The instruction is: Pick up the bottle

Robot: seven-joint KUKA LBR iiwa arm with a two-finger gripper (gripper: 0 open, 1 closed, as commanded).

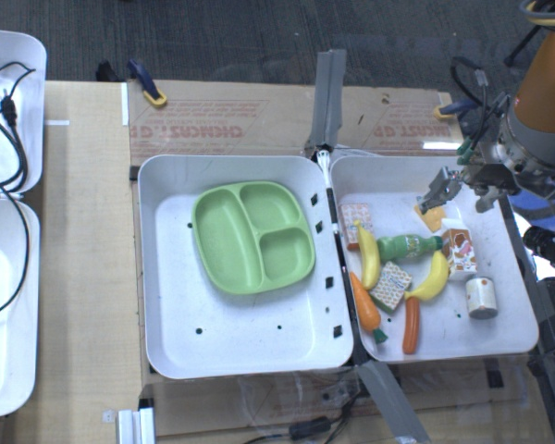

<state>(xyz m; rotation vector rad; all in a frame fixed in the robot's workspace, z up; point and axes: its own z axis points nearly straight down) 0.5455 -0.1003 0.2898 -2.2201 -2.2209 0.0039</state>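
Fingers [441, 192], state unclear, hover above right bin [527, 336] beyond the green bottle [409, 245]

My arm [546, 91] is cut off by the right edge. My gripper [441, 191] is too small and blurred to read its fingers. The orange block [432, 217] sits partly hidden beneath it. Carton [460, 252] print illegible.

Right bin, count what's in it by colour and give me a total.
Yellow: 2, the bananas
Orange: 3, two carrots and a wedge
Green: 1, the bottle
White or printed: 4, carton, cup, two packets
Total: 10
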